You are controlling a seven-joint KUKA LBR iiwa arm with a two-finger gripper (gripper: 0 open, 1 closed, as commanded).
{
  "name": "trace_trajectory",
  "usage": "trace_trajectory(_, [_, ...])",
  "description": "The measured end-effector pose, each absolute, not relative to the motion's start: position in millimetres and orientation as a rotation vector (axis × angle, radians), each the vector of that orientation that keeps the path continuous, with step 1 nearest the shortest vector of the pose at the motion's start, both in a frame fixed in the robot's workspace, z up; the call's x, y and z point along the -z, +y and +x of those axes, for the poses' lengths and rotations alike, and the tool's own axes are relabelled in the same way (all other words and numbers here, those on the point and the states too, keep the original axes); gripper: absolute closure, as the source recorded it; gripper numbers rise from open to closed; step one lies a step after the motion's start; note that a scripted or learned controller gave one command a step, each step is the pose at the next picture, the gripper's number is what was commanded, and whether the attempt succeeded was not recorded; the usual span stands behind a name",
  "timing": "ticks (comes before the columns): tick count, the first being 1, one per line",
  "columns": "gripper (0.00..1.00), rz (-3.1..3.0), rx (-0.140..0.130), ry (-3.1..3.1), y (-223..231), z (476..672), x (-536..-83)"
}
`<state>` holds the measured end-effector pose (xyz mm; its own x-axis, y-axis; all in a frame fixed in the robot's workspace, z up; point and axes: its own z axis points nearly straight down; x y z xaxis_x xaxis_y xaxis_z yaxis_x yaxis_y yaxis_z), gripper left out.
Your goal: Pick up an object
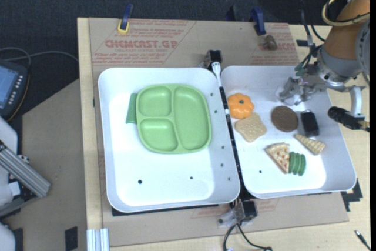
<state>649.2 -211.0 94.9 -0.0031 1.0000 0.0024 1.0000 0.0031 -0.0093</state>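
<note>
Two bins (pixel 111 144); end effector (pixel 292 93) above brown cookie (pixel 285 119), right bin.

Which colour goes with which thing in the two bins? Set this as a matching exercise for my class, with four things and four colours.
Things:
1. divided plate
2. toy pumpkin
3. round cookie
4. small block

Colours:
A. brown
B. black
C. light green
D. orange

Pairs: 1-C, 2-D, 3-A, 4-B
</note>
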Motion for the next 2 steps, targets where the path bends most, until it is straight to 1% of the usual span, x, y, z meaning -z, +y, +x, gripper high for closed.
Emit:
trace_trajectory(1, [1.00, -2.227, 0.003, -2.223, -215, 640.8, -146])
trace_trajectory(2, [1.00, -2.226, 0.005, -2.228, -214, 647.9, -200])
